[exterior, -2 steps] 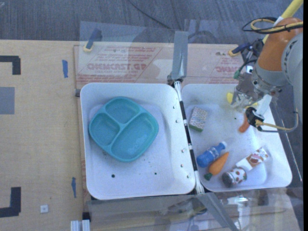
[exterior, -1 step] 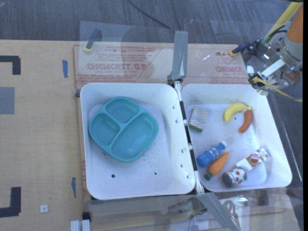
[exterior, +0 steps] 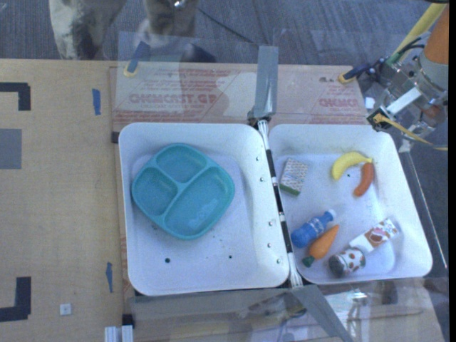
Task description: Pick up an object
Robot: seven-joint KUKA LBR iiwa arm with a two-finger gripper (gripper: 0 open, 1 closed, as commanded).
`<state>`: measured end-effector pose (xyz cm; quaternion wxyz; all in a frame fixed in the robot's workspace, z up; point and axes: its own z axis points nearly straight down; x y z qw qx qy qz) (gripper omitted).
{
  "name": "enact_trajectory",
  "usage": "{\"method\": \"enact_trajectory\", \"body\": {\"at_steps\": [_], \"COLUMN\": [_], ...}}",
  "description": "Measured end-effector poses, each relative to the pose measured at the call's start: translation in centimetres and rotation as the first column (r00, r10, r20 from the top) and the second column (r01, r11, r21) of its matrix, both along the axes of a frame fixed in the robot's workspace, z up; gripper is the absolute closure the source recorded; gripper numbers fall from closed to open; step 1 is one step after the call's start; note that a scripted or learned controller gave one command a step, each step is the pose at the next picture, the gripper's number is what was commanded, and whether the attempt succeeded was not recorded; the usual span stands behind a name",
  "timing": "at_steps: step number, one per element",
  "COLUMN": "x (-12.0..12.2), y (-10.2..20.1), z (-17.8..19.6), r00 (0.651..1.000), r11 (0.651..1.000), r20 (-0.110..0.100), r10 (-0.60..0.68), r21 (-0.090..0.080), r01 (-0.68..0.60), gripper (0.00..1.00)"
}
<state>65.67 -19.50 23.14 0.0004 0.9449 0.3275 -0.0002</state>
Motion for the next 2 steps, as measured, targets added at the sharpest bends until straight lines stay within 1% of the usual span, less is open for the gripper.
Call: {"method": "enact_trajectory", "body": {"at_steps": [1, 2], "x": [-3.51, -3.52], "y": [0.62, 0.56], "z": [-12.01, -12.01], "r00": [0.976, 0.976], "r11": [0.976, 0.976], "r20": [0.014, 0.014], "r10": [0.217, 0.217], "r21": [-0.002, -0.003], "r01": [-0.217, -0.217], "gripper": [0.0, 0.0]}}
